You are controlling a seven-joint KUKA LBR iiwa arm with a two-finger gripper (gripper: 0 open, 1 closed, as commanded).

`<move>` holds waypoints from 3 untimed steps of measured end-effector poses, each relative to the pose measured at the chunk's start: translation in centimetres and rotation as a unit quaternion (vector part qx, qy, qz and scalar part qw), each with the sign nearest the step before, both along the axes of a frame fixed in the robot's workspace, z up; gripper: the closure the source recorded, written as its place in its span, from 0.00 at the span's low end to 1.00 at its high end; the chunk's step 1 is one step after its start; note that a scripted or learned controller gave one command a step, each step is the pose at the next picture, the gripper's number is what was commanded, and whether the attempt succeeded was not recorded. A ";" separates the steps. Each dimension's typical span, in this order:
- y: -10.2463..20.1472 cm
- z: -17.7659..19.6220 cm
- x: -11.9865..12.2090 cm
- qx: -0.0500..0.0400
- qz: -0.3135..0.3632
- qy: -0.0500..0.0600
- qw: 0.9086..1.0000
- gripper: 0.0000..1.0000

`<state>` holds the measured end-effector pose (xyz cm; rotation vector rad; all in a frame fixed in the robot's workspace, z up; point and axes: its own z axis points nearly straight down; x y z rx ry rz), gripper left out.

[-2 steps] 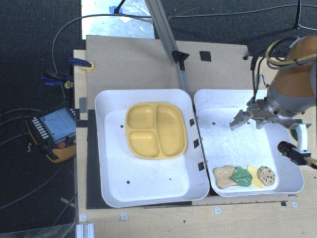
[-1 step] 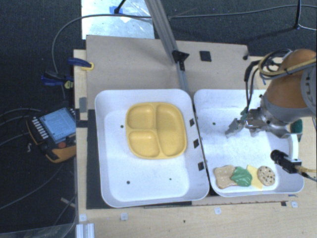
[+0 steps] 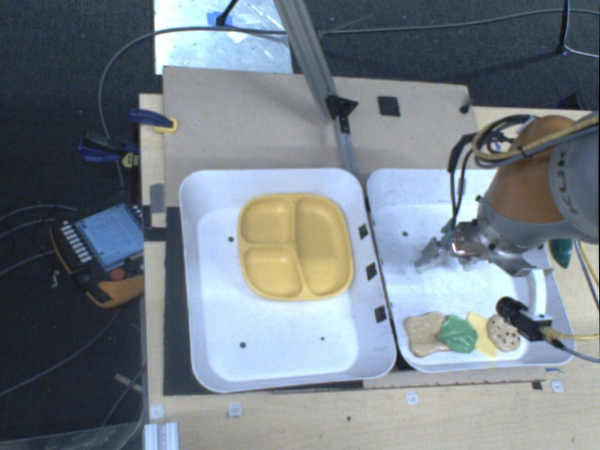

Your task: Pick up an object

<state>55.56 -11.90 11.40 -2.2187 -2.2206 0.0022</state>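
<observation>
My arm bends in from the right edge, gripper (image 3: 439,251) low at mid-right inside the right bin (image 3: 403,195); I cannot tell its state.

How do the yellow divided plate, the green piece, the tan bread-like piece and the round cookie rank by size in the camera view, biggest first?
1. Yellow divided plate, by far the largest.
2. Tan bread-like piece.
3. Green piece, close to the tan piece, so that order is unsure.
4. Round cookie, smallest.
</observation>
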 end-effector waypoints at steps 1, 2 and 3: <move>0.0 1.3 0.2 -0.001 0.000 -0.003 1.000 1.00; -0.1 5.7 0.5 -0.001 0.002 -0.004 1.000 1.00; -0.3 10.3 1.3 -0.001 0.002 -0.004 1.000 1.00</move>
